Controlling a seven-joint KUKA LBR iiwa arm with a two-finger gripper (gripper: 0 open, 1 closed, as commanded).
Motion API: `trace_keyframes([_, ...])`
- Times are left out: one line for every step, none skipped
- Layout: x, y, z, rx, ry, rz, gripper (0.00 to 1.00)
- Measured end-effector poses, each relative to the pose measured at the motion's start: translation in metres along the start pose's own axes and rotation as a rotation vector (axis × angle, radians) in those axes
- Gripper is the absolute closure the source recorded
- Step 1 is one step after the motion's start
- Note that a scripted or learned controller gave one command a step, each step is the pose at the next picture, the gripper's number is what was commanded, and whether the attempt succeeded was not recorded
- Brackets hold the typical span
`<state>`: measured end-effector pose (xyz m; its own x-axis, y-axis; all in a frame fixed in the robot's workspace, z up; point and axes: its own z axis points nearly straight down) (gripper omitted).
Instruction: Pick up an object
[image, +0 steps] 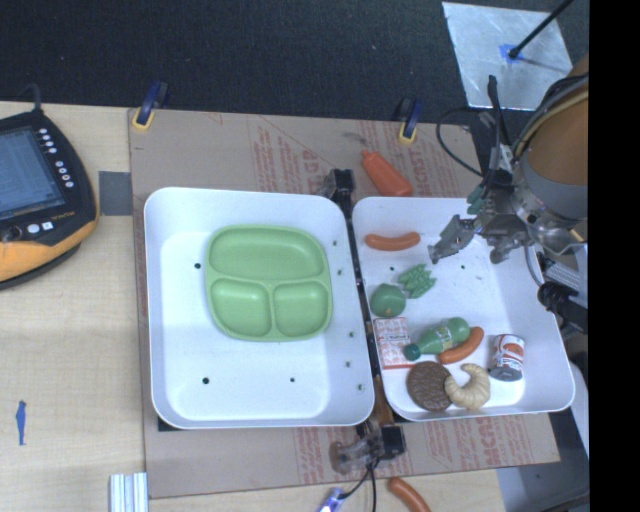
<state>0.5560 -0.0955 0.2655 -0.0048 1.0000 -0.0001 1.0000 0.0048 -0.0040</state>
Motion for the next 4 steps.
trace_keyframes([-0.067, -0.075, 0.090, -0.001, -0.002, 0.000, 0.00])
trace_keyframes([-0.051, -0.006, 0.169, 0.000, -0.001, -0.002, 0.00])
trace_keyframes([-0.007, 0.058, 0.173, 0.000, -0.001, -0.003, 0.00])
trace_keyframes([-0.008, 0.058, 0.163, 0.003, -0.002, -0.004, 1.00])
